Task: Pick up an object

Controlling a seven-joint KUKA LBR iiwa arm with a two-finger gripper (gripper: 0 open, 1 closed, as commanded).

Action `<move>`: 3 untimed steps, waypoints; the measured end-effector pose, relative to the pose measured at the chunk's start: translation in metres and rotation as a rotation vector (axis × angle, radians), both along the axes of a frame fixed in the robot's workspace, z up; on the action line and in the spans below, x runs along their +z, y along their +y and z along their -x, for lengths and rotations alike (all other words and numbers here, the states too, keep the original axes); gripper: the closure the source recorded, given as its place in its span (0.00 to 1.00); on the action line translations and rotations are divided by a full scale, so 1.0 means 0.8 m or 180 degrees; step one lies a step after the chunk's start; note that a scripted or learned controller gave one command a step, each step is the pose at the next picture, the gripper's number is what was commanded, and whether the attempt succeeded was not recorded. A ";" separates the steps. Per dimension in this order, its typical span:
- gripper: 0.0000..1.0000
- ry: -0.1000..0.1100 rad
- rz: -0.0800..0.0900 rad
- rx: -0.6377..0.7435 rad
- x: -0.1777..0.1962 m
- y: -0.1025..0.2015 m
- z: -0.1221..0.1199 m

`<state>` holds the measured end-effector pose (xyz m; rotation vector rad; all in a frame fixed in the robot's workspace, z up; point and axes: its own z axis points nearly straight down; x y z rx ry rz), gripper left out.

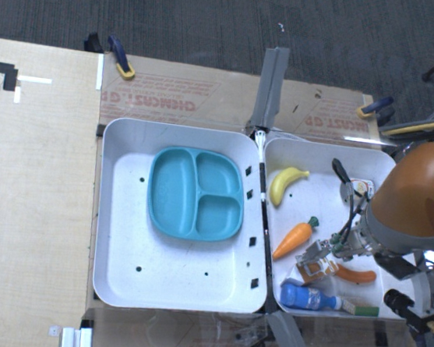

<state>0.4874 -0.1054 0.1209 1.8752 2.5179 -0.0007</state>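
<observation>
In the right bin (383, 162) lie a yellow banana (285, 182), an orange carrot (294, 238) with a green top, an orange-red chili-shaped piece (354, 275), and a blue bottle (308, 298) lying on its side. My gripper (313, 261) is low in this bin, just right of the carrot's tip and above the bottle. It sits over the left end of the orange-red piece. The orange wrist band (418, 193) hides the bin's right side.
The left bin (110, 273) holds a teal divided plate (196, 194). A green-tipped stick (360, 308) lies beside the bottle, and a dark utensil (340, 173) rests near the right bin's back. A raised divider (262, 214) separates the bins.
</observation>
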 end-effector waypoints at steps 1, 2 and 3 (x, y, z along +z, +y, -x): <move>0.00 0.0011 -0.0003 -0.0603 -0.038 -0.013 -0.024; 0.00 0.0014 -0.0004 -0.1146 -0.038 -0.096 0.009; 1.00 0.0020 -0.0003 -0.1139 -0.027 -0.096 0.009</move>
